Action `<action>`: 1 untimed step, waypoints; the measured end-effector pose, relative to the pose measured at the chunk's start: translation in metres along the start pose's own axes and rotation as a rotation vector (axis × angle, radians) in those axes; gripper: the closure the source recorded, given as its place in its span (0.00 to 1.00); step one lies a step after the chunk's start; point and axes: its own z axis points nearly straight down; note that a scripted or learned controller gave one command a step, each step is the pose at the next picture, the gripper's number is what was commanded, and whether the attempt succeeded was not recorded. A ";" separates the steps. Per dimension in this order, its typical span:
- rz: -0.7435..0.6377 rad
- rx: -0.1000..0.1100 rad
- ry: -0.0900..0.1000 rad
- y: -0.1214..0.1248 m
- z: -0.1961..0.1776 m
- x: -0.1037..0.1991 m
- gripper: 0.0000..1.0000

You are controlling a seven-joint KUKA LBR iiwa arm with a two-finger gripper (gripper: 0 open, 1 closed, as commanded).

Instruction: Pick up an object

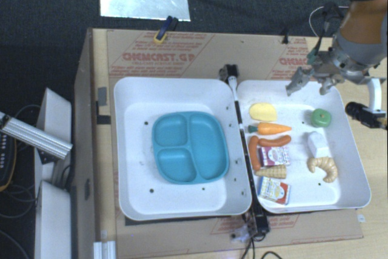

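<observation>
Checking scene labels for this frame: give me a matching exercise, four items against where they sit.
Things:
1. blue plate
2. green ball
3. croissant
4. carrot

Places:
A. right bin, far right corner, nearest the gripper
B. right bin, just below the yellow lemon
C. left bin, in the middle
D. right bin, right side, below the white block

Pairs: 1-C, 2-A, 3-D, 4-B
</observation>
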 end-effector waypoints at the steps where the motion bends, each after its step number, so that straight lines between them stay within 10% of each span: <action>1: -0.001 0.001 0.001 0.021 0.156 0.042 0.00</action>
